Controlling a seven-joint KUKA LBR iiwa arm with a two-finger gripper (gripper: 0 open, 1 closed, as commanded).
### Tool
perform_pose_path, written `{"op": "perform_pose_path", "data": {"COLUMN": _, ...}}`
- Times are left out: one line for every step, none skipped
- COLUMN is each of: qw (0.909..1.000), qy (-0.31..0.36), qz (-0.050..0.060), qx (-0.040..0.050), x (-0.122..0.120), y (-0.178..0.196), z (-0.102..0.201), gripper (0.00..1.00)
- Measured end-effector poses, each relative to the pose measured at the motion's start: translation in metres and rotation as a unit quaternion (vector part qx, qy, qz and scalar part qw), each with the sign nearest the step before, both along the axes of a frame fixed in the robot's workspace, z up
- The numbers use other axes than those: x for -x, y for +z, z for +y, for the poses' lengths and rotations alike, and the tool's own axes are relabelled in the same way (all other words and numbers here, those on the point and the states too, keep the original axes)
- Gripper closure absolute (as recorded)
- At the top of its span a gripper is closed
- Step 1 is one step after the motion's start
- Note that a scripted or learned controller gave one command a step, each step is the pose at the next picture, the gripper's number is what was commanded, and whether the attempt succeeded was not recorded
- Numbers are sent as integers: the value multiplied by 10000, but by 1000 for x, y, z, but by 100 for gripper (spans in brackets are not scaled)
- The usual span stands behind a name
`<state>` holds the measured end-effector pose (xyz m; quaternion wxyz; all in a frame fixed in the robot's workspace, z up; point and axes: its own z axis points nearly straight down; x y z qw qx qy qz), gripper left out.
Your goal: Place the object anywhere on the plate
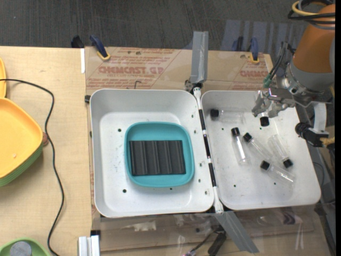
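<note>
The wooden bench spreads across the left and lower part of the view, with a sheet of printed cardboard lying under the two bins toward twelve o'clock. The left bin sits at the centre and the right bin touches it on its three o'clock side, a grey divider strip rising from the seam between them. The grey arm with its orange band comes in at two o'clock and hangs over the right bin's upper right corner. Stacked yellow dishes rest on the bench at nine o'clock, and a black cable loops past them down toward seven o'clock. The teal plate, square with rounded corners, lies flat in the middle of the left bin, bearing a dark ribbed insert. The gripper points down toward the right bin's floor near its upper edge; whether it is wide, narrow or holding something cannot be told here. The clear vials with black caps lie scattered on the right bin's floor, from its centre toward four o'clock, well apart from the plate. One small black cap sits alone at the bin's eleven o'clock corner, and another lies just below the gripper.
</note>
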<state>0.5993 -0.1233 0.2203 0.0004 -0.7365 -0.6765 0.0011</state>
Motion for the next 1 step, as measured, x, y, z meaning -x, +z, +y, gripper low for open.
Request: {"op": "perform_pose_path", "data": {"qw": 10000, "qy": -1, "qz": 1, "qx": 0, "x": 0, "y": 0, "z": 0, "gripper": 0}}
